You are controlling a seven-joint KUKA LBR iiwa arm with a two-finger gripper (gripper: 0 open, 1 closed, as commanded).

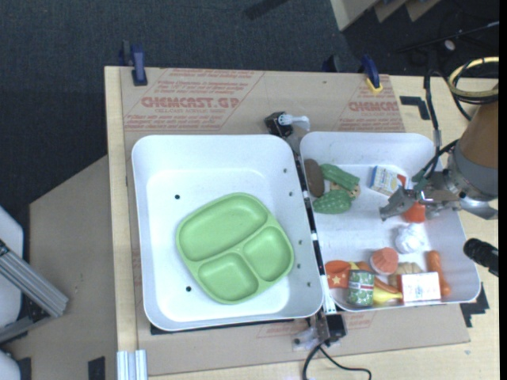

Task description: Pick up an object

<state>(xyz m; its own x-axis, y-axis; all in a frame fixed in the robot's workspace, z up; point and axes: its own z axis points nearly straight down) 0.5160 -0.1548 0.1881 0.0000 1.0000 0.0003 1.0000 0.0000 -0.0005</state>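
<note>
My gripper [405, 203] is low inside the right bin [356, 139], at its right side, reached in from the right. A small orange-red object [414, 212] lies right at its tip, touching or just under it. A crumpled white object [410, 240] sits just in front of the gripper. A white and blue carton [385, 179] lies just behind it. Further left lie two green toys [334, 203] and a brown piece [314, 177].
The front of the right bin holds a red round piece [385, 260], a carrot [436, 264], a green can [361, 287], a white box [421, 287] and a red star item [337, 274]. A green divided plate [234, 248] lies in the left bin [158, 172].
</note>
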